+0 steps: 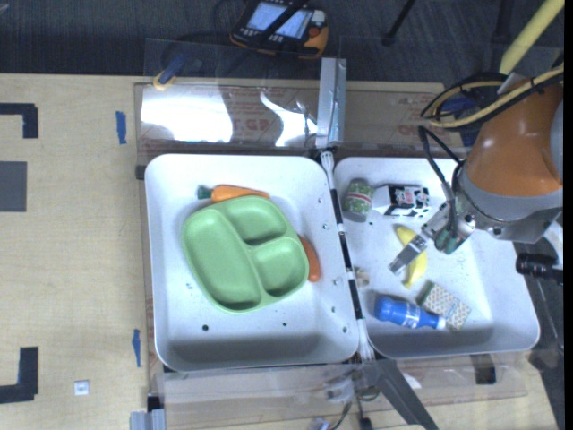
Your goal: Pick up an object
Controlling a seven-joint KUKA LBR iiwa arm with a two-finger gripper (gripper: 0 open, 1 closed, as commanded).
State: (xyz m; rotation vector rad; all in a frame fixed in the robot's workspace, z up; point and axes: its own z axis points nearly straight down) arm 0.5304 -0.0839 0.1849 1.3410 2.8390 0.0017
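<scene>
Seen from above at a slant: two shallow white bins side by side on a pale wooden bench [72, 267]. In the left bin [170, 330], a green three-compartment plastic tray [243, 252], set at an angle and taking up most of the floor; bare white room only along the near edge and the left wall. An orange carrot-shaped toy [238, 192] tucked against the tray's far rim, another orange piece [312, 261] wedged at its right rim, close to the wall between the bins.

In the right bin [510, 325]: a small green-labelled can [358, 199] near the far left corner, a black-and-white packet [406, 197] just beside it, a yellow banana-shaped toy [410, 251] about mid-floor, a blue bottle with a white cap [408, 313] lying along the near edge, touching a patterned tan block [446, 305]. Open floor along the right wall.

Reaching in from the right, the grey arm with its orange band [515, 159]. Two-finger gripper [414, 256] low over the banana toy, fingers apart, nothing visibly clamped between them.
</scene>
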